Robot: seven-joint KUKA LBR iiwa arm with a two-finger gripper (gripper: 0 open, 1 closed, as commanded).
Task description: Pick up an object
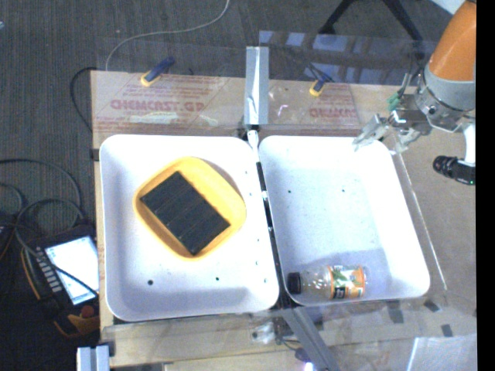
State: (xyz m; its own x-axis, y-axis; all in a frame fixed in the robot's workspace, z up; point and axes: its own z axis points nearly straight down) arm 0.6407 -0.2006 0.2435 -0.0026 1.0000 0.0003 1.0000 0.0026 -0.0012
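**Claw at far right rim, bottle in right bin**

The claw (377,135) hovers over the right bin's (340,207) far corner, fingers spread, gripping nothing. The bottle (329,282) lies on its side against the near wall. The left bin (124,269) contains a yellow dish (228,188) carrying a black slab (186,212).
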